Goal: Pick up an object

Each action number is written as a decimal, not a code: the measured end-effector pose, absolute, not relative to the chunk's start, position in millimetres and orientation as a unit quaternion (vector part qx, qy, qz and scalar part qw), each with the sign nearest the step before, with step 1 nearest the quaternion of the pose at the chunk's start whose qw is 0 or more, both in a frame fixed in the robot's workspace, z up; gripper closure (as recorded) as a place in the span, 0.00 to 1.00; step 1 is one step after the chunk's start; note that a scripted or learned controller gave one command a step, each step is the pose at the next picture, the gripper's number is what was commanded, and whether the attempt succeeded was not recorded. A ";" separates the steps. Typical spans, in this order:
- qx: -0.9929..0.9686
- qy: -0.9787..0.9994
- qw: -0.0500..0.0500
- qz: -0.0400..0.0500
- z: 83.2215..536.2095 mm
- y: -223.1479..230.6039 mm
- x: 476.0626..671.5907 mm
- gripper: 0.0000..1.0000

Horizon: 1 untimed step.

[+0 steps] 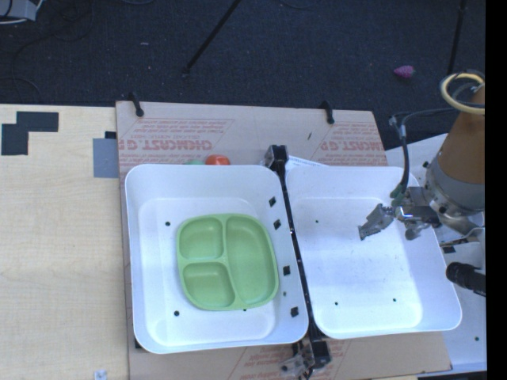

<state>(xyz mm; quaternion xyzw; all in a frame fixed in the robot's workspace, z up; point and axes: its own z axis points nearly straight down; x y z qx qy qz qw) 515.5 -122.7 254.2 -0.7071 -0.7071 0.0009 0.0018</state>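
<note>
Your gripper (372, 226) hangs over the right bin (372, 307), and I cannot tell its finger state. The green divided plate (226, 260) lies flat in the left bin (150, 212), well apart, so you must reach across.

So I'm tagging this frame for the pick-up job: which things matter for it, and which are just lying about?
Belongs to the job:
- green divided plate, lying in the left bin
- gripper, over the right bin

Just lying about:
- orange object behind the left bin, on the cardboard
- small purple object on the dark floor
</note>
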 end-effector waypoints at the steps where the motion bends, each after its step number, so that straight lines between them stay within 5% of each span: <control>1: -0.707 -0.707 0.003 0.002 210.2 -122.1 511.0 0.00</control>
